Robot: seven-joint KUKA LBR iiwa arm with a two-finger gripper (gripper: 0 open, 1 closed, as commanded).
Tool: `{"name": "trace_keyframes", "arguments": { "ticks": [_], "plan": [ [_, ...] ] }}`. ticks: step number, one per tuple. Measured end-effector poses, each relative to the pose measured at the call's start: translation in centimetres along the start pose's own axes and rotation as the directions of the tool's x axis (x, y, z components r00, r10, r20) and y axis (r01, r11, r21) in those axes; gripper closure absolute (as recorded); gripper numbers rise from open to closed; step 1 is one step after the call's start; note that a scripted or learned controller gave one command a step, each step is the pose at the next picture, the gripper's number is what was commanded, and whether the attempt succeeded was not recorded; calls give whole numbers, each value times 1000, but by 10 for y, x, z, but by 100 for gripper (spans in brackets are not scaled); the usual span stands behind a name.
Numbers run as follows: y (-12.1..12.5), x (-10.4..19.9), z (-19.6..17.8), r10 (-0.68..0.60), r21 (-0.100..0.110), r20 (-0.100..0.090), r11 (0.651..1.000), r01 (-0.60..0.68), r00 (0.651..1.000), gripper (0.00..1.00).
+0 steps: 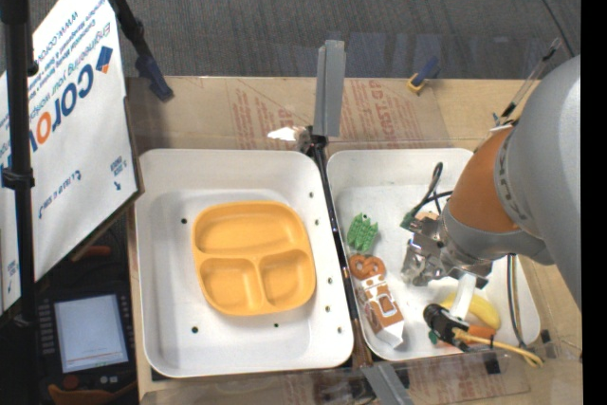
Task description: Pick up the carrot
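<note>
In the right bin [379,168], a thin orange piece that looks like the carrot [477,332] lies near the front right corner, mostly hidden under the robot's wrist parts. A yellow item [485,310] lies just behind it. My gripper [420,268] hangs low over the middle of the right bin, to the left of and slightly behind the carrot. Nothing shows between its jaws, and the arm's grey and orange body covers the bin's right side.
A green toy [361,230], an orange ring-shaped item [367,267] and an orange and white carton [384,310] lie along the right bin's left side. The left bin [161,204] holds an orange divided plate [254,257]. A grey post [330,95] stands behind the bins.
</note>
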State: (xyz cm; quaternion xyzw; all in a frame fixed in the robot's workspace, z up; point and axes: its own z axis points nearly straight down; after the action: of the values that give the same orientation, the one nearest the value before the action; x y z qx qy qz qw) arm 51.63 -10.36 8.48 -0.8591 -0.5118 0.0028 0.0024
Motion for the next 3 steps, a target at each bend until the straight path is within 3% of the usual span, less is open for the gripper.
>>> {"name": "trace_keyframes", "arguments": {
  "ticks": [1, 2, 3],
  "plan": [
    [2, 2, -10, 468, 1, 0, 884, -468, 884, 100],
    [-31, -4, -83, 160, 0, 0, 987, -160, 987, 100],
    [-25, -41, -111, -42, -1, 0, 999, 42, 999, 100]
  ]
}}
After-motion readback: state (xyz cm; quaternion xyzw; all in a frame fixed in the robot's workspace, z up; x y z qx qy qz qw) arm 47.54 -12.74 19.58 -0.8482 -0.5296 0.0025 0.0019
